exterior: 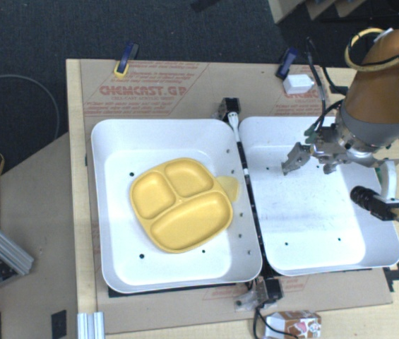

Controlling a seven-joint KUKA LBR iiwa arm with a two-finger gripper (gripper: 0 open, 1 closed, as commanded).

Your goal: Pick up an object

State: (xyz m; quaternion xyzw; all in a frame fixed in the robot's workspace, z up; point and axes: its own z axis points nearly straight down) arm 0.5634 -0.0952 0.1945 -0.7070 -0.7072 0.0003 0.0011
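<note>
Over the right white bin (368, 253) we note the gripper (299, 157), fingers spread, holding nothing; left bin (107, 189) holds a glossy yellow three-compartment plate (180, 205); cardboard-topped bench (157, 83).

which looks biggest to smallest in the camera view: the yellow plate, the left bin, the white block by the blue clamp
1. left bin
2. yellow plate
3. white block, far smaller than the plate; it sits farther from the camera, though not enough to change the order.

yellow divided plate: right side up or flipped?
Right side up. The yellow divided plate lies flat in the left bin, its three compartments facing the camera as hollows, with raised ridges between them.
</note>
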